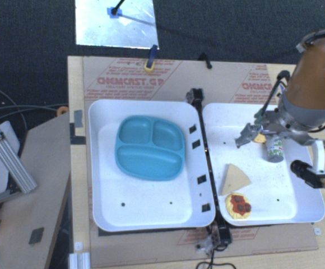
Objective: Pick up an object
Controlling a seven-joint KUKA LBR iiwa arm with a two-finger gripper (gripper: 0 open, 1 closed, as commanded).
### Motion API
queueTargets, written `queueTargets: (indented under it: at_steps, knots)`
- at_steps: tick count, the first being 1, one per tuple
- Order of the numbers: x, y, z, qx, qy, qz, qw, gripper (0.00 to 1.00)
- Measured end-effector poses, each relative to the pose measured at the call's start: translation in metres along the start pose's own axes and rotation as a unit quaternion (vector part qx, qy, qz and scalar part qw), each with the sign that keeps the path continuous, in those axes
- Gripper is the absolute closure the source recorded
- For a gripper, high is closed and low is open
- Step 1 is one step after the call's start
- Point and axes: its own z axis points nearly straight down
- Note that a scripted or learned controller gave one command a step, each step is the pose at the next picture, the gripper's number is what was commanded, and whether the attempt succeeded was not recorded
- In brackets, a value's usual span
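The grey arm with its orange band is reaching in from the right over the right bin, and its gripper is hanging low above that bin's upper middle floor, the grey fingers pointing down and to the left; whether the fingers are spread or pressed together cannot be told from this slanted angle, and nothing is showing between them; a small yellowish object is peeking out just beside the gripper, partly hidden by it, too covered to identify; a small grey-and-green can is standing just to the right of the gripper, under the wrist, close beside that yellowish object; nearer the front of the same bin a tan wedge-shaped piece is lying flat, and just below it, near the front wall, a round yellow toy with a red topping is lying, the two almost touching; the left bin is holding a blue divided plate, lying flat toward the upper half with its three compartments facing up; both bins are sitting side by side on a cardboard sheet with red lettering, a black divider strip running between them.
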Motion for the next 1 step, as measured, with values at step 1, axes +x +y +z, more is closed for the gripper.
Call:
queueTargets:
  at_steps: [1]
  knots:
    - [0.0563, 0.0396, -0.0424, -0.004, 0.001, -0.004, 1.0, 0.0]
